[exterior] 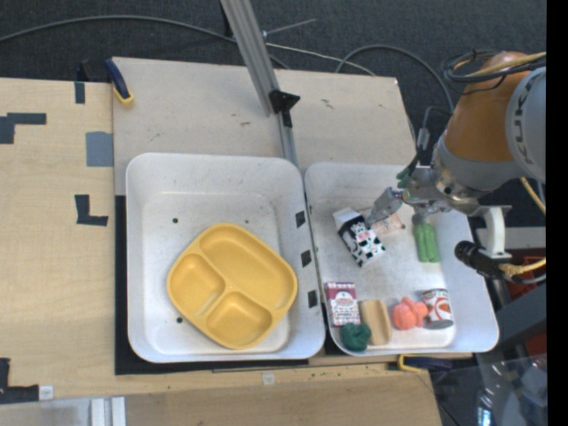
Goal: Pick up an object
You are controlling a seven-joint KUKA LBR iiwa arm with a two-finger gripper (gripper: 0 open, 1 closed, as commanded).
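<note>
The arm (497, 122) comes in from the right side and bends over the far part of the right bin (470, 331). Its gripper (390, 207) points toward the left and is low above the bin floor, just beside a small black-and-white carton (364, 240) with a cow pattern. I cannot tell if the fingers are released or clenched, because they are small and blurred against the white floor, and no object is visible between them.

The right bin holds all the small things. The cow-pattern carton lies tilted in the left middle part of the bin, with a dark end pointing to the far left. A green long object (427, 242) lies to the right of it, under the wrist of the arm. Along the near wall there is a row: a small dark red box (342, 303), a dark green lump (356, 336) just near it, a tan block (376, 321), an orange-pink object (408, 314) and a small can (436, 307) with red and white label. The tan block and the orange-pink object are close, maybe touching.

The left bin (151, 238) carries a yellow divided plate (232, 284) with three compartments, placed in the near middle part.

Both bins stand side by side on the tabletop (195, 105). A grey metal pole (253, 47) crosses the far part of the tabletop at a slant
</note>
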